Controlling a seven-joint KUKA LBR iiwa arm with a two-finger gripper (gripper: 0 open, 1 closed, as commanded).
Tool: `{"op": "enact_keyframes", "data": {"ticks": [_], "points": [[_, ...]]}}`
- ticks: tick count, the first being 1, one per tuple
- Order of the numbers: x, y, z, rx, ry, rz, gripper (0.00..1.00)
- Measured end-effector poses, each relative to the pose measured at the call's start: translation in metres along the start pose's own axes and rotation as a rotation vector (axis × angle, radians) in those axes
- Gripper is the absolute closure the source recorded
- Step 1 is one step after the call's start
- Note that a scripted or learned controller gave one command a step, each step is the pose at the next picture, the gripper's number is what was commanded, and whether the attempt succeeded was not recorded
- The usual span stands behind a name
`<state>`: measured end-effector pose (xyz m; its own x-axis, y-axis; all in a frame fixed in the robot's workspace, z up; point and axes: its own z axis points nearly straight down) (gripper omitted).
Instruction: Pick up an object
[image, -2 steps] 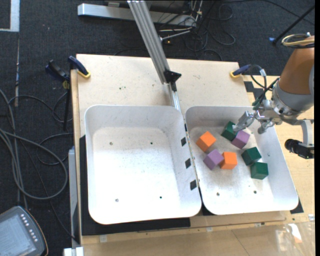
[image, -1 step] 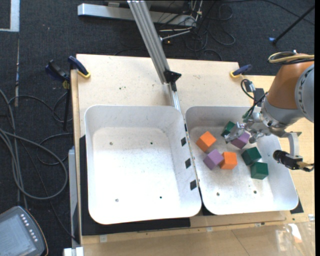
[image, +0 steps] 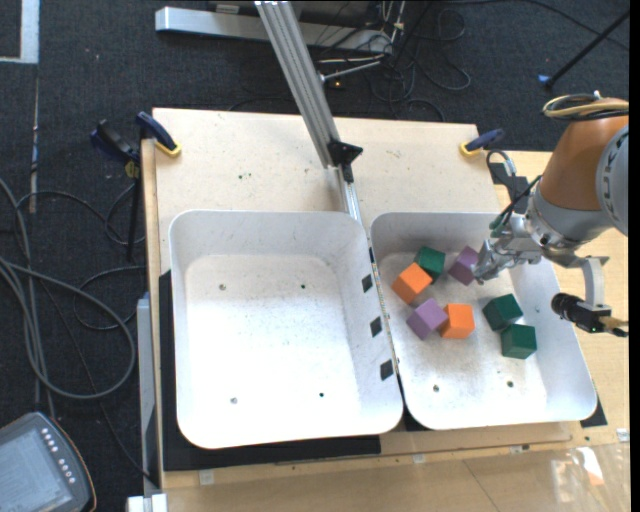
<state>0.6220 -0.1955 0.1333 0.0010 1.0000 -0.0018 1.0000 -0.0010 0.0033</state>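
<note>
A: Start with the big pieces. What is on the pale wooden bench (image: 250, 150)?

B: 2 shallow white plastic bins side by side. The left white bin (image: 190, 330) is the wider of the 2; its floor carries only dark specks. The right white bin (image: 560, 395) touches it along the middle seam and holds all the blocks.

A: And the arm?

B: The grey arm with its orange band (image: 580, 160) comes in from the right and bends down over the right bin's far right part. A slanted grey metal pole (image: 305, 85) crosses the bench from the top and ends near the seam between the bins.

A: The gripper?

B: The 2-finger gripper (image: 487, 266) is low inside the right bin, its tip just beside a small purple cube at the back (image: 464, 264). How far apart its fingers are, I cannot tell, and no block is visibly between them.

A: The blocks, then.

B: 7 in all. A dark green cube at the back (image: 430, 261) sits left of that purple cube. Just in front, an orange cube on the left (image: 412, 282). Nearer the middle, a larger purple cube (image: 428, 318) touches an orange cube beside it (image: 459, 321). To the right, 2 dark green blocks (image: 503, 311) (image: 519, 342) lie close together, below the gripper.

A: Anything small at the bench corners?

B: Blue-and-yellow clamps (image: 158, 135) grip the far corners.
</note>
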Motion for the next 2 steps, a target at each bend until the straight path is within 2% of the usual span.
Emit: {"op": "enact_keyframes", "data": {"ticks": [2], "points": [[-0.001,0.002,-0.086,-0.003,-0.001,-0.003,1.00]]}}
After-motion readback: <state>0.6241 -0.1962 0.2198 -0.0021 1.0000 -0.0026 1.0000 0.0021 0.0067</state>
